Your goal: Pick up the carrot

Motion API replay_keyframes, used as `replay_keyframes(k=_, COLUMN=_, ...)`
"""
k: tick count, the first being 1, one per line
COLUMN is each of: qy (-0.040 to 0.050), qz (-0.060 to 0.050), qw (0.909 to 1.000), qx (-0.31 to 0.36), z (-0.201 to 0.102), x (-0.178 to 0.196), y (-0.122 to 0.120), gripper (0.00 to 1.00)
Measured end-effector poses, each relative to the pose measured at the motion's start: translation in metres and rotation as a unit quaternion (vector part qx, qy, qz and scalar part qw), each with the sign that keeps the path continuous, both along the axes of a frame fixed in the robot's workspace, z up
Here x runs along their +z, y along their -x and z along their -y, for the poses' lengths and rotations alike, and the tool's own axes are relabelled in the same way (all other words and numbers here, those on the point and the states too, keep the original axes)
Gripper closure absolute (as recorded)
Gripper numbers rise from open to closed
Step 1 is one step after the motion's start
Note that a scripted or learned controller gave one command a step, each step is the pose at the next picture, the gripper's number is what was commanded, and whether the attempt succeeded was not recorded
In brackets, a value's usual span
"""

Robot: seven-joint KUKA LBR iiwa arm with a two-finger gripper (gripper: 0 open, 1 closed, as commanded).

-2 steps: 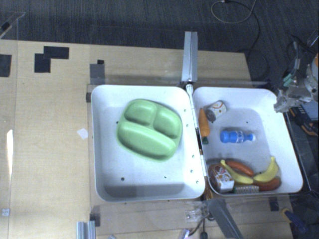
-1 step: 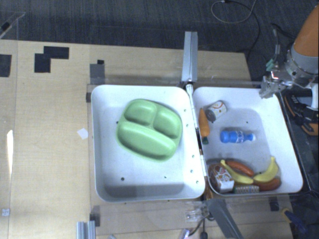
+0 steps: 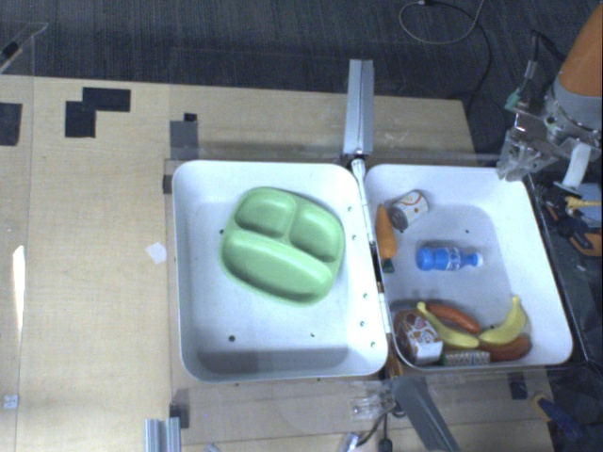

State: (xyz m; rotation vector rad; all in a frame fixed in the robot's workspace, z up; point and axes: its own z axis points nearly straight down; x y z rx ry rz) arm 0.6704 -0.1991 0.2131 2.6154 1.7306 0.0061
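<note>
Hovering gripper (image 3: 528,158) above the right bin's (image 3: 556,281) far corner
Finger state unclear, nothing visibly held; carrot (image 3: 385,231) lies against the bin's left wall

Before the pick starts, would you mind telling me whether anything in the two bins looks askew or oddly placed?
Nothing looks spilled or damaged. The carrot lies tight against the right bin's left wall, which could make it awkward to grasp. The small can lies tipped on its side just beside it.
</note>
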Motion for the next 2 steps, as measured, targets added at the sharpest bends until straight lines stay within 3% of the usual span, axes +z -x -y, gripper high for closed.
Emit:
replay_keyframes(k=1, qy=-0.0014, qz=-0.002, qw=0.9961, qx=-0.088, z=-0.020, x=-0.038, y=0.054, gripper=1.00)
replay_keyframes(k=2, qy=-0.0011, qz=0.000, qw=0.9965, qx=-0.084, z=-0.021, x=-0.026, y=0.052, gripper=1.00)
